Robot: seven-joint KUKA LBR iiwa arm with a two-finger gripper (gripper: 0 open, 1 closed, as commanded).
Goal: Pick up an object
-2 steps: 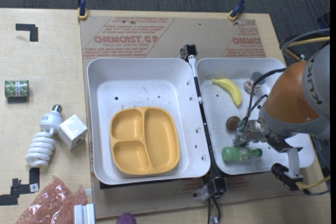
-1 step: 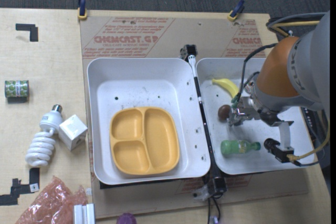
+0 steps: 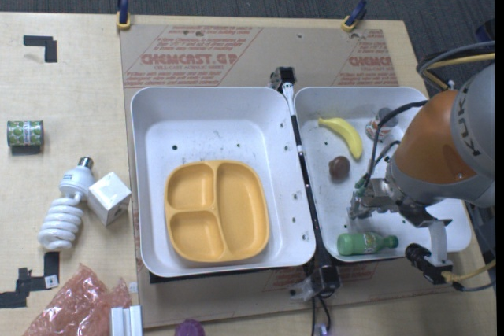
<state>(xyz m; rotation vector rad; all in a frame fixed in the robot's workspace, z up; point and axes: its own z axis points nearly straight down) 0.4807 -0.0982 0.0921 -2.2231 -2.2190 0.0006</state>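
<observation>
1. Starting at the far left, a small green can lies on the bench, and below it a spiral light bulb lies just beside a small white box; a pink crumpled bag sits at the bottom edge.
2. The left bin holds a yellow divided plate, lying flat in its lower half.
3. The right bin holds a banana near its upper middle, with a small dark round fruit just below it.
4. A green bottle lies on its side near the right bin's lower edge, cap pointing right.
5. The gripper hangs low inside the right bin, just above the green bottle and to the right of the dark fruit; I cannot tell how it is set, and no object is seen in it.
6. The arm, with its orange band, covers the right part of that bin.
</observation>
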